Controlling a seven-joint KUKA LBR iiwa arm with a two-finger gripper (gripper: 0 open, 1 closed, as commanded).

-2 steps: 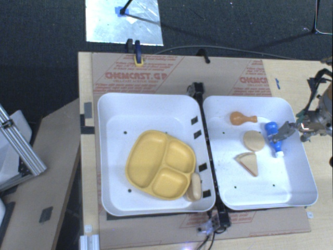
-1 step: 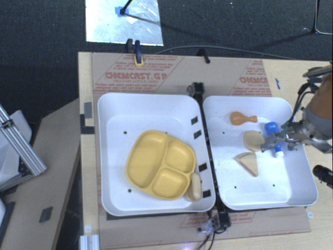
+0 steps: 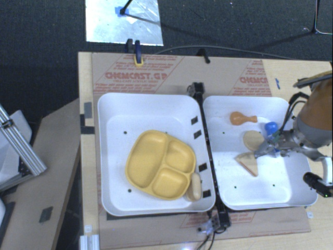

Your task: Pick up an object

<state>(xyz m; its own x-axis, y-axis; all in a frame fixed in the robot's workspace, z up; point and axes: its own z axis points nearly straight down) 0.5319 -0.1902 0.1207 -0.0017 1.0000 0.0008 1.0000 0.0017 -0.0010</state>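
The brown board (image 3: 156, 72) under the bins bears red print reading "CHEMCAST GP", repeated partly at its right.

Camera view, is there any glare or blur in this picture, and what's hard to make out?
Camera view: strong glare on the shiny sheet at the top; both white bins look bright and nearly washed out, with faint shadows along their walls. The whole image is soft and grainy, so the gripper beside the blue piece is a blurred grey shape.
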